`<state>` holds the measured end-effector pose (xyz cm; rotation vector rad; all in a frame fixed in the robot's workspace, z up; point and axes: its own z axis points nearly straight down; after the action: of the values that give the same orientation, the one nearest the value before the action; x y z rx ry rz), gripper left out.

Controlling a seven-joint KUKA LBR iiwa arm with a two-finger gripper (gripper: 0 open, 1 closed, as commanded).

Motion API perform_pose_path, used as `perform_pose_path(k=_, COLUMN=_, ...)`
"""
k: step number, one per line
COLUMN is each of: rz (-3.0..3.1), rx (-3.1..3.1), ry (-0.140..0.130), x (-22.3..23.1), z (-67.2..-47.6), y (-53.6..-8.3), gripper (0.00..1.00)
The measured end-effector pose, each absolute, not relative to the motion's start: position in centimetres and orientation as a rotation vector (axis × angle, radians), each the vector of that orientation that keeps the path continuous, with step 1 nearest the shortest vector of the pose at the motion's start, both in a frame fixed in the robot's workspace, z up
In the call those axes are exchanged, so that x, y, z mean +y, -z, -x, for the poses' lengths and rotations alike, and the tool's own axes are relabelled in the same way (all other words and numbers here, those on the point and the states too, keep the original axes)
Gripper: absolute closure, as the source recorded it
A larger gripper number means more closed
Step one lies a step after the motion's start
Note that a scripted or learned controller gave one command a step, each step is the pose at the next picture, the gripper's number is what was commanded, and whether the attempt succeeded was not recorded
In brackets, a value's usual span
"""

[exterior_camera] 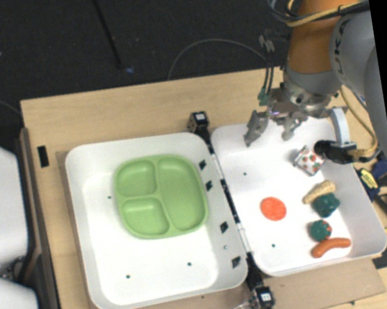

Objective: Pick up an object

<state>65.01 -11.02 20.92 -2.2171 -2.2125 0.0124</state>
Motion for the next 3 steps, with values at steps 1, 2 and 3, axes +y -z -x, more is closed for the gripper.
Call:
perform_pose_path(k=1, rz=2.223, rx=-2.221, ry=0.002, x=-11.0, z=-65.3, y=-21.8, gripper=0.0)
perform_pose_path(k=2, rz=2.222, rx=-2.221, ry=-0.004, x=-11.1, z=-65.1, y=-17.6, gripper=0.0)
perform_pose_path(k=3, rz=2.218, rx=-2.223, ry=-0.006, x=-10.6, z=-65.4, y=-11.5, gripper=0.0)
